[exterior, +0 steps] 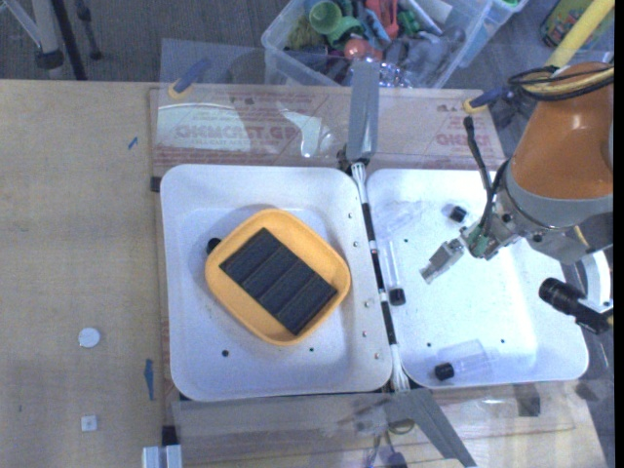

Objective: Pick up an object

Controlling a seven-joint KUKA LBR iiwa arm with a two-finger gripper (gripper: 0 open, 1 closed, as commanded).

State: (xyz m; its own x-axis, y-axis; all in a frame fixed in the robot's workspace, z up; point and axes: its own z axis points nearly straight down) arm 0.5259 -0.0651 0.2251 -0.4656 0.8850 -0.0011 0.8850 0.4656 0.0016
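A yellow-orange square object with a black slatted top [278,276] lies tilted in the left bin [185,213]. My gripper [441,259] hangs over the middle of the right bin [507,300], well to the right of that object and past the divider. A small black piece [455,212] rests in the right bin just behind the gripper. Another small black piece [445,370] lies near that bin's front edge beside a clear plastic item [478,359].
A divider rail [375,261] runs between the two bins, with a small black part [395,295] beside it. A clear tub of colourful toys [380,18] stands behind the bins. The arm's orange band [565,144] looms over the right bin's far corner.
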